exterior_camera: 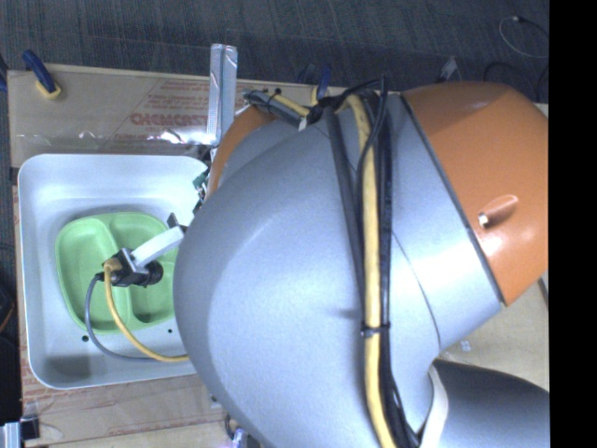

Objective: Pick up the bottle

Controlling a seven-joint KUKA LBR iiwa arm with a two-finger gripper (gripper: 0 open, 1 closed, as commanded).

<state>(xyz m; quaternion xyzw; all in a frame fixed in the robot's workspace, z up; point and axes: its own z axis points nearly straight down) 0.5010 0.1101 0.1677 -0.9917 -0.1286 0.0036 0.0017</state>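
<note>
One camera looks down on the desk (112, 101) at a slant from above. The arm (373, 278) comes in from the right and passes so close under the lens that its grey shell and orange band cover most of the frame. At the left, farther down, lies one white bin (37, 250) with a green tray (79, 250) inside it. Along the top edge runs dark floor (280, 7) beyond the desk, so the view faces slightly toward the far side.
</note>
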